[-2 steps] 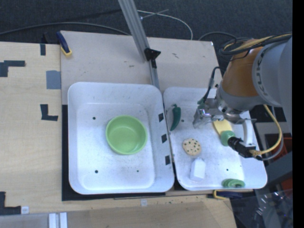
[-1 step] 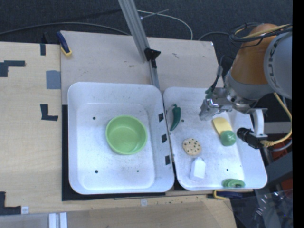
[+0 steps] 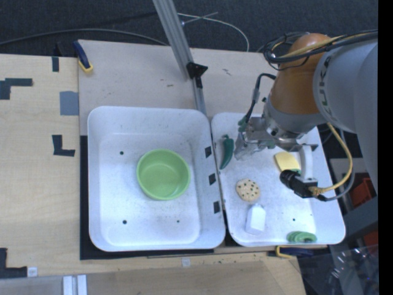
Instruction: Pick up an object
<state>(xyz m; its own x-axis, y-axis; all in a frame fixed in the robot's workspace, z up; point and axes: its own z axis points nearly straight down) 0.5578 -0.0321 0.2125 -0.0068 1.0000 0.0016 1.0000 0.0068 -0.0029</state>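
I am hovering the two-finger gripper (image 3: 241, 145) over the right white plastic bin (image 3: 328, 223); its spread I cannot tell. The long dark-green pepper-shaped piece (image 3: 226, 152) is lying just left, long axis along the divider.

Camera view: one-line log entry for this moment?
arm: over right bin | gripper: by green pepper, near divider | loose: cookie, yellow block, white bottle | left bin: green bowl

Two white bins (image 3: 104, 165) are seen holding one green bowl (image 3: 163, 174), one cookie (image 3: 248, 190), one yellow block (image 3: 287, 161), one white bottle (image 3: 256, 218), one green pepper (image 3: 226, 151) and one green ring (image 3: 301, 237).
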